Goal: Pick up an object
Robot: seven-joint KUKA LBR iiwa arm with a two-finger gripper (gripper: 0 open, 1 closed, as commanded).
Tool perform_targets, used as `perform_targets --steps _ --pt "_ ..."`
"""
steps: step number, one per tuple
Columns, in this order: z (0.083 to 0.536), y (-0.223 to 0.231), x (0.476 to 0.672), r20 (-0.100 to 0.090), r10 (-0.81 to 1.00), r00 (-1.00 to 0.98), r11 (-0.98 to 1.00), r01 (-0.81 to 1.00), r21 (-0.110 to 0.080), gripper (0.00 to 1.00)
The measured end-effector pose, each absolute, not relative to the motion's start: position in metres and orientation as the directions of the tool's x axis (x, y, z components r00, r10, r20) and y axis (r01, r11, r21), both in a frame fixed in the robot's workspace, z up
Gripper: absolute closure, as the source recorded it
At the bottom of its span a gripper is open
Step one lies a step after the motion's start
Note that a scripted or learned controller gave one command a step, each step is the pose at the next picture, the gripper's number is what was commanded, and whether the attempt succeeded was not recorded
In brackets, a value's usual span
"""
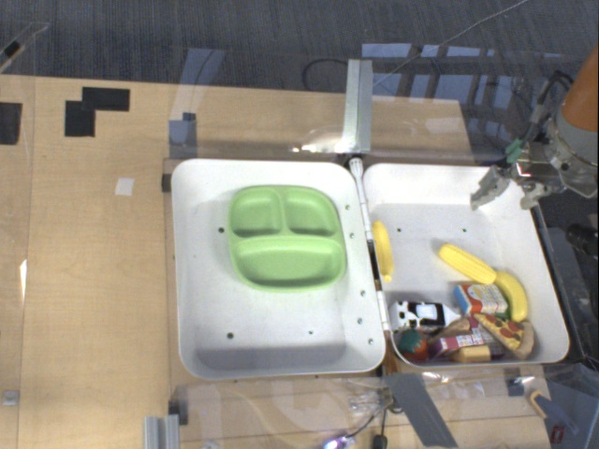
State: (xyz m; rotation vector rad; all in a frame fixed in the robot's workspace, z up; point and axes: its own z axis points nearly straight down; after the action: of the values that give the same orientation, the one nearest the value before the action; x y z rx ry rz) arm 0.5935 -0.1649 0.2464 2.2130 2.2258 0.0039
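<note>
1. Two white bins sit side by side on the wooden surface (84, 279); I take the right bin (421, 195) as my landmark.
2. The arm (576, 134) comes in over the right bin's far right corner, with an orange band showing at its upper end.
3. The gripper (510, 190) hangs above that far right corner. Its two fingers point down and stand clearly apart, so the jaws are wide with nothing between them.
4. Things to pick lie toward the near end of the right bin, well apart from the gripper.
5. A corn cob (466, 264) lies at a slant near the middle of the right bin.
6. A banana (513, 295) lies just beyond the corn cob's near end, toward the bin's right wall.
7. A second yellow piece (382, 249) lies along the right bin's left wall, long and narrow; I cannot tell what it is.
8. A heap fills the right bin's near edge: a black and white toy (418, 315), a small red and white box (479, 299), a pizza slice (501, 333), a dark red bar (460, 342) and a reddish round thing (415, 345) lie crowded together, touching or overlapping.
9. The left bin (201, 279) stands just beside the right bin, the two walls meeting. A green divided plate (285, 237) lies flat in it, with three compartments.
</note>
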Motion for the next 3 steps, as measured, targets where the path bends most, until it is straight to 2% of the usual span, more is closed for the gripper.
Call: perform_targets --steps 1,2,3 --pt "0.101 -0.155 0.579 0.000 1.000 0.030 -0.030 1.000 0.006 0.00" --pt "0.112 -0.154 0.581 0.000 1.000 0.030 -0.030 0.999 0.012 1.00" --pt "0.226 -0.191 0.573 0.000 0.972 0.236 -0.236 0.972 0.005 1.00"
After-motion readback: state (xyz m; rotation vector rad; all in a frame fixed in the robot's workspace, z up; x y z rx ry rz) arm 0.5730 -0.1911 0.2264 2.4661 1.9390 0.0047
